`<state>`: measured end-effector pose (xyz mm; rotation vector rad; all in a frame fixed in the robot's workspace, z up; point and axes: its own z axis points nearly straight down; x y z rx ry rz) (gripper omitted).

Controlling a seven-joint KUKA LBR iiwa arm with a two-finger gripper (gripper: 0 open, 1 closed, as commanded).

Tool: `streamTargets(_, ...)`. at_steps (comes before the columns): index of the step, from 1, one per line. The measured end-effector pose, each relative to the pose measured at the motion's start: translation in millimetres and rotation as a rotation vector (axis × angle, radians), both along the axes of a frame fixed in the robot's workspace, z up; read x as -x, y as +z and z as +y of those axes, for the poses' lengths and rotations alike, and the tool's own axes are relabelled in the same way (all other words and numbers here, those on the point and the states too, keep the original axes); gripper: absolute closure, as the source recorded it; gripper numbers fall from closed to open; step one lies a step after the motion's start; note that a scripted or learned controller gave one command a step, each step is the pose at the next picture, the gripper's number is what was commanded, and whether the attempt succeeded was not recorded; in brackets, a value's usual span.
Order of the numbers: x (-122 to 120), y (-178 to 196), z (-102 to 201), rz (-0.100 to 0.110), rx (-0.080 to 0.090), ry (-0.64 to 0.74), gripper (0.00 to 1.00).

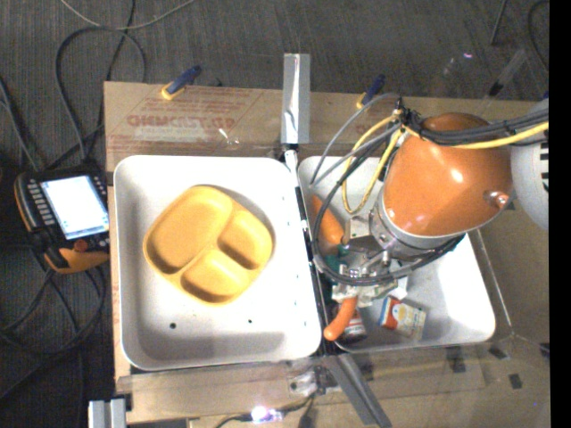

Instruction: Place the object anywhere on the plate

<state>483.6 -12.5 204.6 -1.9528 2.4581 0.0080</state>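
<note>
Sat in left white bin (pixel 134 328): yellow three-compartment plastic plate (pixel 210 242). Hung over right bin w/ orange carrot (pixel 341 317) & small carton (pixel 400 316): gripper (pixel 364 275), jaws' state unclear.

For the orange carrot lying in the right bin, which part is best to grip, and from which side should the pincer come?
Probably the thick middle of the carrot, reached from straight above. It lies flat and slanted near the left wall of the right bin, with a small carton close on its right. Closing across its narrow width, along the free direction, should avoid both. The arm's wrist hides its upper part.
</note>
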Motion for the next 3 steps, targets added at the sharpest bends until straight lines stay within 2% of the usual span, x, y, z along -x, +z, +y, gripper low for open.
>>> streamTargets(1,-7,-15,63,0.0,0.001,0.063,1.0)
streamTargets(2,-18,-7,133,-0.002,0.0,0.234,1.0)
streamTargets(3,-98,8,144,-0.005,-0.002,0.349,1.0)
